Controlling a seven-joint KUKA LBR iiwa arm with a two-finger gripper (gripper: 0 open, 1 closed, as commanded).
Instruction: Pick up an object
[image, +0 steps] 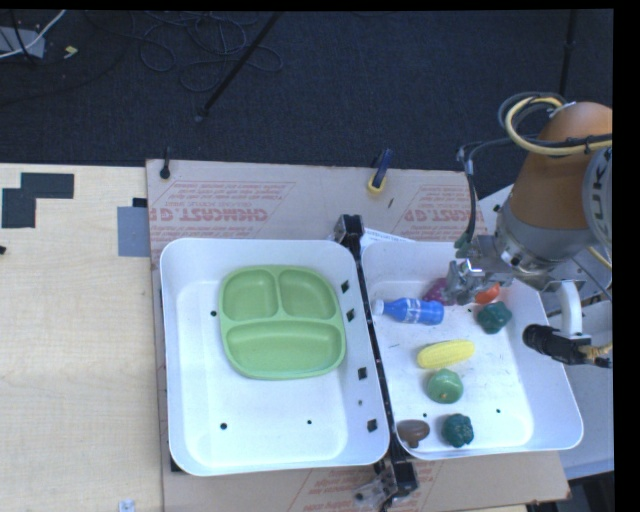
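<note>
Arm: The grey arm with the orange band comes in from the right and leans over the far part of the right bin (560, 420).

Gripper: The gripper (462, 278) is low, near the bin's back wall. Whether it is open or shut cannot be told; the metal parts are small and blurry.

Nearest things: A small purple thing (437, 291) sits just to the left of the gripper tip. A small red-orange thing (487, 294) sits just to its right. Both look like they are touching the gripper or almost touching it. It is not clear that either one is being held.

Blue bottle: The blue bottle (411, 311) lies on its side, down and to the left of the gripper, near it. Its long side runs left to right, with the white cap at the left end.

Other toys: A dark green thing (493, 319) is just below the red-orange one. The yellow corn (445, 353), the green apple (444, 385), a dark teal thing (458, 430) and a brown thing (412, 432) lie closer to the front, well apart from the gripper.

Left bin: The green plate (281, 322) with three parts lies in the left bin (190, 440), far from the gripper.

Best guess: The purple or red-orange thing is the easiest pick, since they sit right beside the tip.
</note>
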